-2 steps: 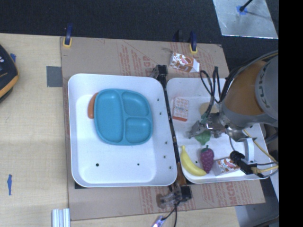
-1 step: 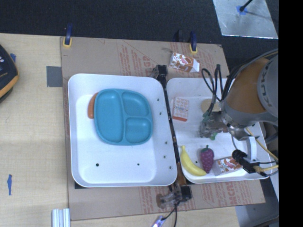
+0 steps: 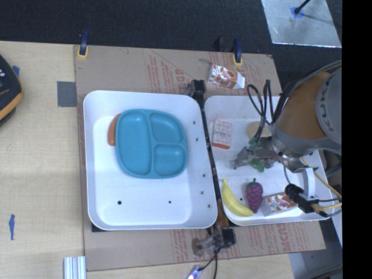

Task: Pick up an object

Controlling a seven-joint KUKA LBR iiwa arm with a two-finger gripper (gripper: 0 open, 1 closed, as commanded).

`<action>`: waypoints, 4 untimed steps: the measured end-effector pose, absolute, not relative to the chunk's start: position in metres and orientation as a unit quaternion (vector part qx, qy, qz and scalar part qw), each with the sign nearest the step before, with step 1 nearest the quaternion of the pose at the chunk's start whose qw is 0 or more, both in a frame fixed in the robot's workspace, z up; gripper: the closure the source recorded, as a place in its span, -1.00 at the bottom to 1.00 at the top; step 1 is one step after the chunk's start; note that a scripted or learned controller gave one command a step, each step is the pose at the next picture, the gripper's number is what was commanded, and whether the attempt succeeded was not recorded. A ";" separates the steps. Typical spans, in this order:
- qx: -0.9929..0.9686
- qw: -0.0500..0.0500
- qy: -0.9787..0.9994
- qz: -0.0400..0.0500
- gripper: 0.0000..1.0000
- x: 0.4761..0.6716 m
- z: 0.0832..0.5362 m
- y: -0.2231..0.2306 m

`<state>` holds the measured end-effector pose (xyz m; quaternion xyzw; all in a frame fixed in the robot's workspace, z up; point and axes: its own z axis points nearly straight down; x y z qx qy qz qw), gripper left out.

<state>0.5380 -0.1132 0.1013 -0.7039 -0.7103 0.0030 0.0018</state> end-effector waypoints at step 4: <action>-0.706 0.001 -0.708 0.001 -1.00 0.534 0.094 -0.151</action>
